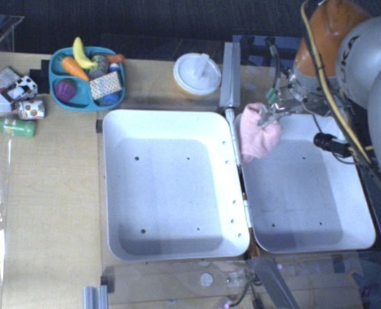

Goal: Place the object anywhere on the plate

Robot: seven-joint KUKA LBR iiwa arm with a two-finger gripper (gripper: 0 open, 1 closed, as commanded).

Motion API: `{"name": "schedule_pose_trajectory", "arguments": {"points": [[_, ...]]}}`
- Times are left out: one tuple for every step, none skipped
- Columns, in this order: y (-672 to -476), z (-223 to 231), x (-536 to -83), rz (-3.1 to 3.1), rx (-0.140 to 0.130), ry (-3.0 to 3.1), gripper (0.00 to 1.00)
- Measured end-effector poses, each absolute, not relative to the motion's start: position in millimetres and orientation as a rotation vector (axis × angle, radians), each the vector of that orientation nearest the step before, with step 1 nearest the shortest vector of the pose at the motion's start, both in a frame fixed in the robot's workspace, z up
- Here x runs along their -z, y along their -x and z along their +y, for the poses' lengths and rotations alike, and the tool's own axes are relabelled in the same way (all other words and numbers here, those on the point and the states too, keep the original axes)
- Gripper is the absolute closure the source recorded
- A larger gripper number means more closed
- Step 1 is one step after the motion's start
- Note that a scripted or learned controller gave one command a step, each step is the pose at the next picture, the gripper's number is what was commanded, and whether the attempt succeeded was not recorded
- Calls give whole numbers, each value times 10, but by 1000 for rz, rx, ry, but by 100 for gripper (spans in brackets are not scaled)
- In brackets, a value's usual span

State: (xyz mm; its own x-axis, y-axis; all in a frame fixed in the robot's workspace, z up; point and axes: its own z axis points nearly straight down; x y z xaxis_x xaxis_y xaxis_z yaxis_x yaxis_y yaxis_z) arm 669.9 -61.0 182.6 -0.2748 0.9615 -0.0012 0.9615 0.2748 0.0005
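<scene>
A crumpled pink cloth (256, 140) hangs at the upper left corner of the right bin (306, 198), overlapping the bin's left rim. My gripper (268, 114) comes in from the upper right and its fingertips pinch the top of the cloth. A blue divided plate (54, 76) stands on the bench at the far upper left, beyond the left bin (171, 185). It holds a toy banana (81, 53), a carrot (73, 67) and other small pieces.
A round white and yellow lidded dish (197, 74) sits behind the left bin. Small boxes (13, 85) and a green bottle (10, 127) lie at the bench's left edge. A metal divider (228, 69) rises between the bins at the back.
</scene>
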Motion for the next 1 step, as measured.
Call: {"name": "schedule_pose_trajectory", "arguments": {"points": [[-6717,-591,-2224,2513,-1,-1882,100]]}}
